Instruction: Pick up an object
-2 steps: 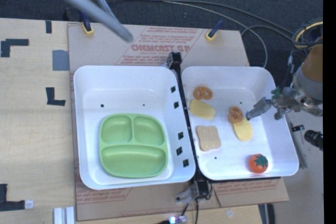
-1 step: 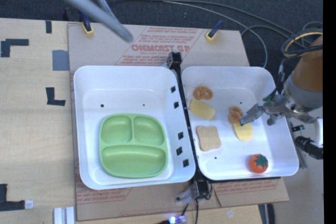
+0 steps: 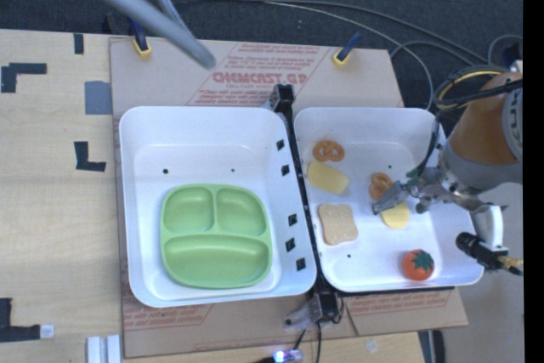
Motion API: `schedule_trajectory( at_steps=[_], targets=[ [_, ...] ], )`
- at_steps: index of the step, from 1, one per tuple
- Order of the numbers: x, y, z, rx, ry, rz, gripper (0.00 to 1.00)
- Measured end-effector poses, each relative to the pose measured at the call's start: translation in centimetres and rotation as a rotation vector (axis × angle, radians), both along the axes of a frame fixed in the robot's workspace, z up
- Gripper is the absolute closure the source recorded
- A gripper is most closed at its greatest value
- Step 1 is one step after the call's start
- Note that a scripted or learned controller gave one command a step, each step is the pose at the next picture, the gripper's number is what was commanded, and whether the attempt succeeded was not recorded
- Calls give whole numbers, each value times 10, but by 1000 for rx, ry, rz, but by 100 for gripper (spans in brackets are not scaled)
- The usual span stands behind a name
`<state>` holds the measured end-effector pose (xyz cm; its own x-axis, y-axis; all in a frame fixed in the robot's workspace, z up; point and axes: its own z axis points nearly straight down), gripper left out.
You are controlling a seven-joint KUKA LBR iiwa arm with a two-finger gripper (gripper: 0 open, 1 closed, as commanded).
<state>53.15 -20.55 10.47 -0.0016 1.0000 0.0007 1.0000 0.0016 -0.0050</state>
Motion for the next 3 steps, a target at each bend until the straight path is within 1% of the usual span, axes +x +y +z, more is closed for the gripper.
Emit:
schedule_trajectory(
  at_steps=[1, 2, 3],
  targets=[
    [0, 0, -20, -3, -5, 0, 0],
    [2, 0, -9, -4, -9, 0, 100],
    [9, 3, 36, -2, -8, 1, 100]
  ],
)
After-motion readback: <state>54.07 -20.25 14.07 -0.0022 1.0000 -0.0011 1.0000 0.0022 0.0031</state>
